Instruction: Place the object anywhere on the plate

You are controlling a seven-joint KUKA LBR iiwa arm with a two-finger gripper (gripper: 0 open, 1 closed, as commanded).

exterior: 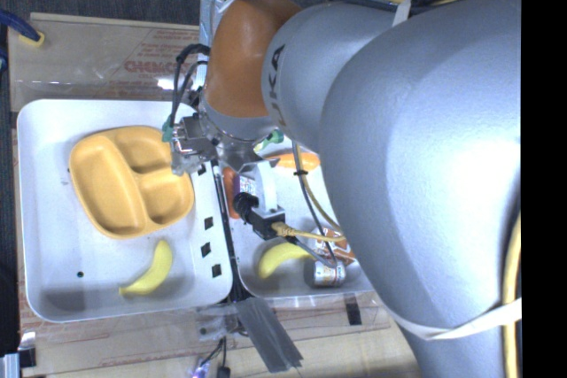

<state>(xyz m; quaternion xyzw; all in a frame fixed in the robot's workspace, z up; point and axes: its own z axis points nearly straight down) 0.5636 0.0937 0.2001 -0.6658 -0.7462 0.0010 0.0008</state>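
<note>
Two bananas in view: one in left bin near front edge, just below yellow plate; another in right bin beside small can. Gripper at plate's right rim, over divider between bins; grasp state cannot tell. Risks: object, if held, dropped onto rim and sliding off; plate nudged aside; bulky arm hiding the release.

Light is even and fairly bright, seemingly from overhead. The left bin glows clean white with a soft grey shadow along its near wall. The arm looms large, its grey shell smoothly shaded and slightly soft. Plastic sheeting beyond the jaws carries pale glare streaks.
</note>
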